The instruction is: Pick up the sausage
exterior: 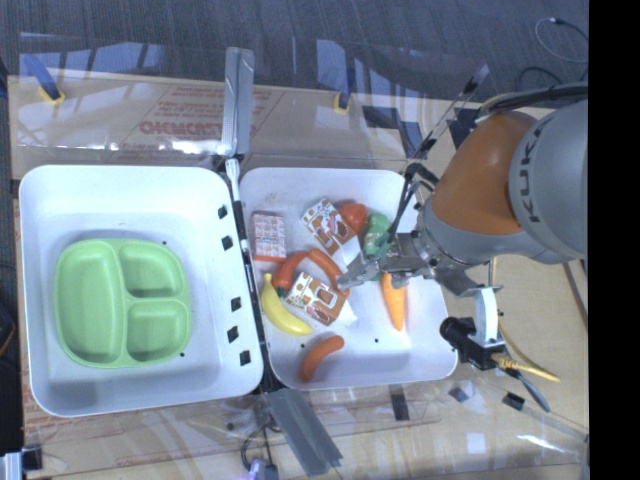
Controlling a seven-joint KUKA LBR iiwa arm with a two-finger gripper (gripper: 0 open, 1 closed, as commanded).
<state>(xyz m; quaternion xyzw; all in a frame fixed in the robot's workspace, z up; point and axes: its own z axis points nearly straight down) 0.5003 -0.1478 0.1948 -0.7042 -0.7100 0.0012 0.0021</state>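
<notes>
The sausage (320,356) lies at the lower middle of the right bin (425,363), apart from the gripper (362,269). The fingers hover spread and released over the pile at frame centre, just beside the carrot (396,305).

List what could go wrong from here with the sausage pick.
1. The tool hangs over the crowded middle of the right bin, not over the sausage near the front wall, so it may close on a carton or the carrot instead.
2. The sausage lies close to the bin's front wall, which could block a finger.
</notes>
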